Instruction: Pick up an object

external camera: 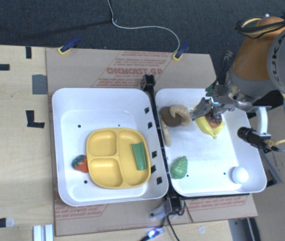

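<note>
Tool [208,110] hangs over the yellow toy [210,126]; its state I cannot tell. This toy seems light, soft; grip its middle.

One fixed camera looks down at a slant on the left bin [62,134] and right bin [243,185].

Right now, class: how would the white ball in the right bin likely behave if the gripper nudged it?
The white ball looks round and smooth, so it would probably roll. Lying near the right bin's corner, it may stop against the wall.
</note>
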Controlling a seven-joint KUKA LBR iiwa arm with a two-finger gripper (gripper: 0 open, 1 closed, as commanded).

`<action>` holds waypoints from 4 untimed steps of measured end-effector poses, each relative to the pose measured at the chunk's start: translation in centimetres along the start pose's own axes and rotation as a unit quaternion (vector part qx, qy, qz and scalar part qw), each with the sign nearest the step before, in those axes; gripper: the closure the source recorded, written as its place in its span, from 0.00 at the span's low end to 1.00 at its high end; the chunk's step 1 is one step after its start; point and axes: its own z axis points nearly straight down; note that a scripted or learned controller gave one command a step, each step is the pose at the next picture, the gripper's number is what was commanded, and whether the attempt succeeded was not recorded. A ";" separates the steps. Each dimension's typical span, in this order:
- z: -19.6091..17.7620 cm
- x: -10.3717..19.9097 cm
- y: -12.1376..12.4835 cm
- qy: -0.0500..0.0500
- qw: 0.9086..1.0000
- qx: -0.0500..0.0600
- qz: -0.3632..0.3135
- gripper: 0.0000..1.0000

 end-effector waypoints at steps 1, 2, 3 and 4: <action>0.2 5.8 2.9 0.001 1.000 0.001 -0.003 1.00; 0.9 9.9 4.5 0.000 1.000 0.001 -0.002 1.00; 1.1 9.4 5.6 0.000 1.000 0.001 0.000 1.00; -0.6 8.7 5.0 0.000 1.000 0.001 0.000 1.00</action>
